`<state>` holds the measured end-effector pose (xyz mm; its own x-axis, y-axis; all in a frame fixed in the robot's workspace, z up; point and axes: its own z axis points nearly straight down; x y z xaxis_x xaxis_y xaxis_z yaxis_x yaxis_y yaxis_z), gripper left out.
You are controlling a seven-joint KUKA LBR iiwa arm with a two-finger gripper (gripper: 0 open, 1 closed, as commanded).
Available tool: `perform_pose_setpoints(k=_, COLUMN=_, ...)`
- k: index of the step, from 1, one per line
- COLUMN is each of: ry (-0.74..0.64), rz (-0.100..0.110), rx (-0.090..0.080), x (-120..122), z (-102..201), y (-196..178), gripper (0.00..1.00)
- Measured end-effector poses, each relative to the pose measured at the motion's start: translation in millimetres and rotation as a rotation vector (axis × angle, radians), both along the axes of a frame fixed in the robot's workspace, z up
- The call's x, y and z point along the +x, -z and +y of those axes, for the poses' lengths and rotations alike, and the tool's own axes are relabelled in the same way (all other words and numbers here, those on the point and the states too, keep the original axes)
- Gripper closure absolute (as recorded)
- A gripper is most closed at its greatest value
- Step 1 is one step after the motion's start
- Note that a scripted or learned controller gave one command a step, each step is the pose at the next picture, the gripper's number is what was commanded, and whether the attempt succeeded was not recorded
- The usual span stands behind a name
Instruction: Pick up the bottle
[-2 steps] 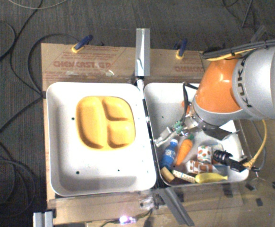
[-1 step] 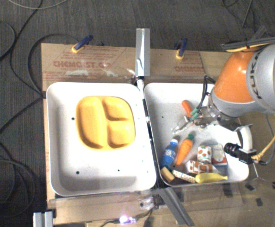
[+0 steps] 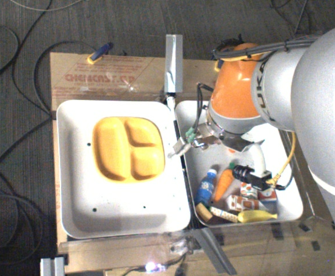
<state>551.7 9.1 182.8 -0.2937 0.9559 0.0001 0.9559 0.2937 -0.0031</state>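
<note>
The bottle [image 3: 206,186] is blue with a white cap and lies tilted in the right bin [image 3: 294,203], near that bin's left wall. My gripper [image 3: 181,146] hangs over the seam between the two bins, above and to the left of the bottle and apart from it. Nothing shows in its grasp. The grey arm with its orange band [image 3: 236,91] covers the far part of the right bin.
An orange carrot [image 3: 224,183] lies right beside the bottle. A yellow banana [image 3: 256,216], a small carton [image 3: 249,200] and a white object [image 3: 258,156] crowd the right bin too. The left bin [image 3: 75,200] holds a yellow divided tray [image 3: 129,148].
</note>
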Motion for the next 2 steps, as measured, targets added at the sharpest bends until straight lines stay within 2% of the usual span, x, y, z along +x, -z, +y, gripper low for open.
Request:
perform_pose_setpoints(k=1, ry=0.14, rz=0.0, rx=-0.002, x=-58, z=-45, y=0, gripper=0.0)
perform_pose_setpoints(k=2, ry=0.151, rz=-0.001, rx=-0.002, x=-68, z=-88, y=0, gripper=0.0)
